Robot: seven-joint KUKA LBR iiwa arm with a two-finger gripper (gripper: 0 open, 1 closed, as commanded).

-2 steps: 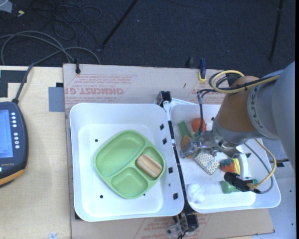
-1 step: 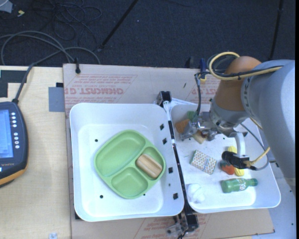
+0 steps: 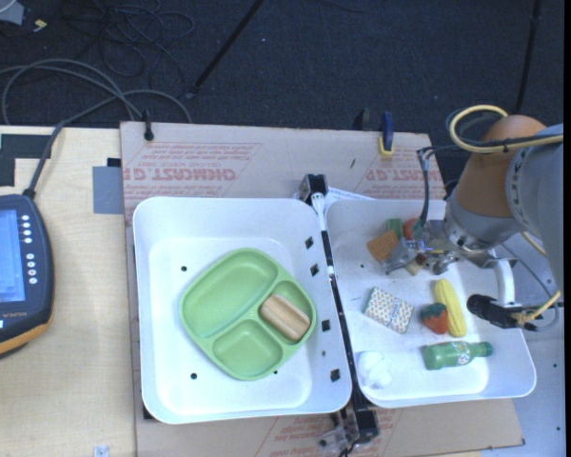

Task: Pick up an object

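The arm [image 3: 500, 174] comes in from the right edge of the frame, and its gripper [image 3: 411, 255] sits low in the upper part of the right bin [image 3: 514, 374], right beside a small brown block [image 3: 383, 246] with a bit of green and red just above it. From here I cannot tell how the tool end is set. Lower in that bin lie a patterned packet [image 3: 388, 309], a yellow corn cob [image 3: 450, 307] touching a red piece [image 3: 434, 320], a green bottle [image 3: 456, 354] on its side, and a white crumpled thing [image 3: 373, 369] at the lower left corner. The left bin [image 3: 162, 350] holds a green divided plate [image 3: 224, 303] with a bread roll [image 3: 285, 316] in its right compartment. A teach pendant [image 3: 9, 269] rests at the left edge.
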